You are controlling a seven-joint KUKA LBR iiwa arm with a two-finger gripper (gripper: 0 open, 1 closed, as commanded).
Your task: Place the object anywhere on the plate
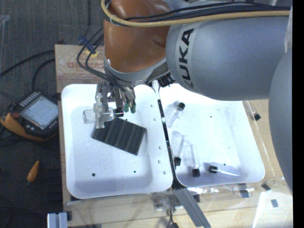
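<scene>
The arm [223, 46] hangs over the left bin [76, 175], where the plate [119, 136], a dark ribbed slab, lies flat. The pincer [114, 109] stands at the plate's upper-left edge, closed on a clear vial [91, 116]. The vial's long axis runs level, pointing left, off the plate.

Risk: released here, the round vial would likely roll or drop onto the bin floor.

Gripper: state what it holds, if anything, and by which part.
The gripper appears to hold a clear vial by one end, over the left bin beside the dark ridged plate.
</scene>
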